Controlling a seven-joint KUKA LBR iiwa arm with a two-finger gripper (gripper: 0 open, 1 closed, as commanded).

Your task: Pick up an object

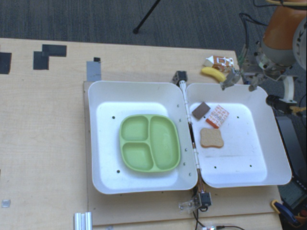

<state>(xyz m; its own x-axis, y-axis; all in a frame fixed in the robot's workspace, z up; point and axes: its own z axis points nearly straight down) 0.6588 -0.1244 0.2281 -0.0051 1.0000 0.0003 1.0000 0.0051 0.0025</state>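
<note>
The end effector (238,79) hangs over the far rim of the right bin (276,143), two fingers spread apart with nothing between them — no object has been lifted yet. The candidates lie together in the near-left part of that bin: a slice of toast (211,138), a red-and-white packet (217,116) just beyond it, and a dark block (200,110) beside the packet, close to the hinge. The left bin (96,128) holds a green divided plate (149,143). A banana (212,73) and a small carton (219,61) rest on the table (43,128) just outside the right bin, near the fingers. The risks, as a judgement: the three items sit so close that a descent on one may nudge its neighbour — and the toast and packet lie flat, giving spread fingers little to close on, so they may shut on air. A descent from the present spot could strike the bin's rim.
</note>
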